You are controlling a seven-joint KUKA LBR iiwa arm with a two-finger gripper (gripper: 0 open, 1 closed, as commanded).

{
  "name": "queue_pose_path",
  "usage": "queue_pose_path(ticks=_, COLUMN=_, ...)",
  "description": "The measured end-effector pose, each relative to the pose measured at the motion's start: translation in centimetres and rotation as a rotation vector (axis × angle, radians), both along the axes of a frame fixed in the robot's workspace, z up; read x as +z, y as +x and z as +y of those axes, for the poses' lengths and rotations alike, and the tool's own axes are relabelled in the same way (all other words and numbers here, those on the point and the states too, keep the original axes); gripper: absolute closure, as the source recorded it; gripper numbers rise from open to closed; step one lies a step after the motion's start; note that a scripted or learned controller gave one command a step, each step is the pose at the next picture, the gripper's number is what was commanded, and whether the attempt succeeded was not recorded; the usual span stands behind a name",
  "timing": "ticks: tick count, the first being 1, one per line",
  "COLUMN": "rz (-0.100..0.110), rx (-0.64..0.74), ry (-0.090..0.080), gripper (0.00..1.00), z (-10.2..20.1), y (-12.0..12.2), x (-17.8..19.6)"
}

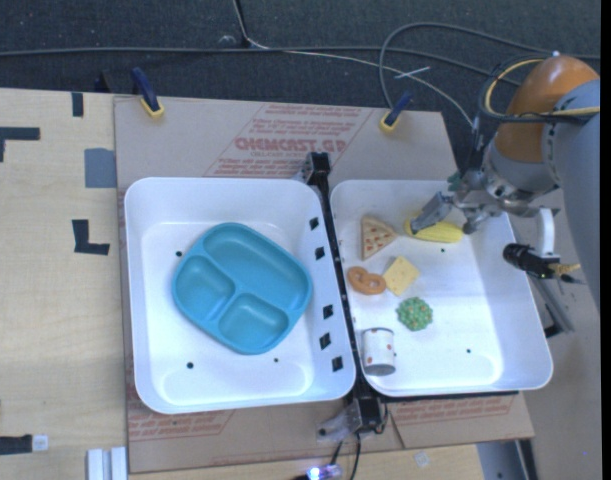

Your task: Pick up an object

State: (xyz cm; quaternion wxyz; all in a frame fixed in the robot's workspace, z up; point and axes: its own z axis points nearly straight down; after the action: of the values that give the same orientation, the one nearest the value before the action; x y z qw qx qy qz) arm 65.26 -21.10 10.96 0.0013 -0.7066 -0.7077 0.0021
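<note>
Now my two-finger gripper (437,218) is in the right white bin (505,363), at the yellow curved plastic banana (440,233); its fingers' state I cannot tell. It seems light, smooth, slippery; I would pinch the middle.

red printed lettering on the brown cardboard sheet (285,138) under the white bins, upside-down from this view; largest line possibly "chemcast gp", too blurred to confirm. smaller red lines beneath it, illegible. more red print on the cardboard's front edge below the left bin (150,208), unreadable. black angular tape marks on the wooden bench (45,268), not letters.
</note>
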Motion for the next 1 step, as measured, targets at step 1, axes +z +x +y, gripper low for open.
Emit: queue_pose_path(ticks=1, rz=-0.005, rx=0.002, ry=-0.002, gripper=1.0, z=0.04, y=0.17, x=1.44)
